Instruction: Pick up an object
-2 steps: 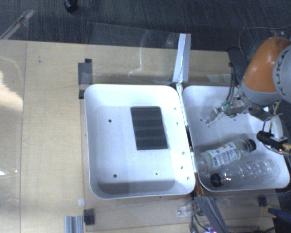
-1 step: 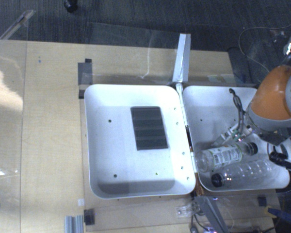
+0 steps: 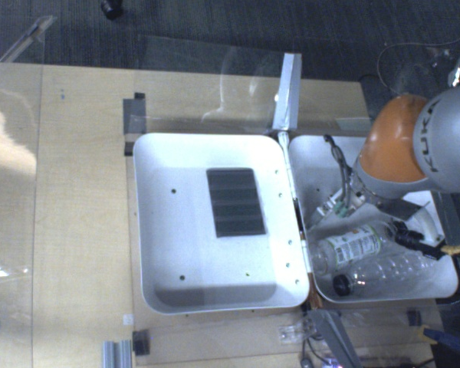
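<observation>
While the wooden bench fills most of the scene, two shallow white bins sit on it side by side. The left bin is the bigger one in the view, and a dark ribbed rectangular pad lies flat near its middle. The right bin is partly covered by the arm, which reaches in from the right with its grey body and its orange band over the far part of this bin. Below the band, the gripper points down into the right bin among some cables, but it is blurred and partly hidden, so I cannot tell how its claw stands. Just near of it, a clear plastic bottle with a white and green label lies on its side. A second clear bottle with a black cap lies along the near wall of the same bin.
</observation>
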Motion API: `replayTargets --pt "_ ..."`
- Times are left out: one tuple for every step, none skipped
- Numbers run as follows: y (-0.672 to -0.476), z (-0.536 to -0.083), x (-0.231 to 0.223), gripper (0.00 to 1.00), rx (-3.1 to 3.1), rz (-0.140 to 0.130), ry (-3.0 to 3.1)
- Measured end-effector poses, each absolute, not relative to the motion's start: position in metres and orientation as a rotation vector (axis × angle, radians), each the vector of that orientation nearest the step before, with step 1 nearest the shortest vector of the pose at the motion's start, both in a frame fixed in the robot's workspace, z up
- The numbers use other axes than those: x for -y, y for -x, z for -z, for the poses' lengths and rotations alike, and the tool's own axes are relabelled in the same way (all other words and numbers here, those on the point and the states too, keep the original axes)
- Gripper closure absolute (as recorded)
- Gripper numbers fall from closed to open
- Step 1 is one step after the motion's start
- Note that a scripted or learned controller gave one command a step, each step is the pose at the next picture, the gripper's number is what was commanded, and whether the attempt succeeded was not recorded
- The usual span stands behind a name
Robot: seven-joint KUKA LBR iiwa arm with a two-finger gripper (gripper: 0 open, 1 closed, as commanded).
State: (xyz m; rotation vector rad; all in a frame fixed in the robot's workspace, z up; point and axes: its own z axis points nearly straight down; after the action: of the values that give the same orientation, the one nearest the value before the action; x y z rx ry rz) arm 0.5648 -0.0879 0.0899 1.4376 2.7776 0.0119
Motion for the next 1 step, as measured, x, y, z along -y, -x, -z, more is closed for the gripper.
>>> replayTargets --pt "-0.5674 -0.1027 0.0866 1.00 -2.774 -0.018 -1.433"
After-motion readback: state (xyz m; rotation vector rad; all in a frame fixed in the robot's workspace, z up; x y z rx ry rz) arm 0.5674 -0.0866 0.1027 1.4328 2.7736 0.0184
